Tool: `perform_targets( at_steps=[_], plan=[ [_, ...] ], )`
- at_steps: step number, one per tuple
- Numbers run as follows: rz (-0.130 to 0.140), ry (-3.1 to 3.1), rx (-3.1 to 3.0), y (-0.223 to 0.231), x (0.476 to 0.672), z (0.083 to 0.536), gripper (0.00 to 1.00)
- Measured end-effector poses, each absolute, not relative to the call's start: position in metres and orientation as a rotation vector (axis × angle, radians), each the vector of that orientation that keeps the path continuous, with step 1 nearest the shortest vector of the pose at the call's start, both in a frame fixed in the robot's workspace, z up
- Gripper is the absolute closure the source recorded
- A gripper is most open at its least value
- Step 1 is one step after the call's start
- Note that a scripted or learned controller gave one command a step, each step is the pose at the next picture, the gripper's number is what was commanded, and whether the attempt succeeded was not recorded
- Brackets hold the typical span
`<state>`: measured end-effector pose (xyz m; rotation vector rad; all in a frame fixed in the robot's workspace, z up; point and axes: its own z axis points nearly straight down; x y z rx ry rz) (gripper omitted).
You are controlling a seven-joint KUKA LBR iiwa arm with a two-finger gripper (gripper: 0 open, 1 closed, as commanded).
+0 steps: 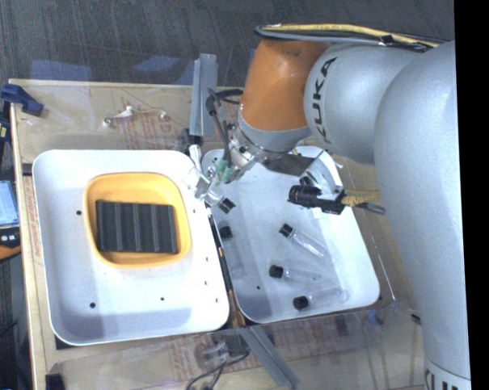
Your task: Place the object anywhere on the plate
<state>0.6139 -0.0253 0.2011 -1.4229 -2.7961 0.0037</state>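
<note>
Hanging over the seam between the two bins, my gripper (212, 177) sits low at the right bin's (358, 294) near-left corner; whether its fingers are spread or closed I cannot tell. Clear vials with black caps (299, 238) lie loose in that bin, presumably my pickings: I count about four, apart from each other. One yellow plate (131, 187) waits in the left bin (63, 311), with a dark ribbed insert in its centre.

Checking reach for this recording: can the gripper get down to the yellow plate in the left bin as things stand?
Probably yes. The yellow plate lies open from above, and the gripper hovers near the bins' shared edge beside it.
</note>
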Motion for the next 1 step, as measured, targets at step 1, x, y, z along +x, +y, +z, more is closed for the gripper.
perform_targets(
  at_steps=[1],
  plan=[
    [0.004,-2.932,-1.115,0.0036,0.5873,0.1906,1.00]
  ],
)
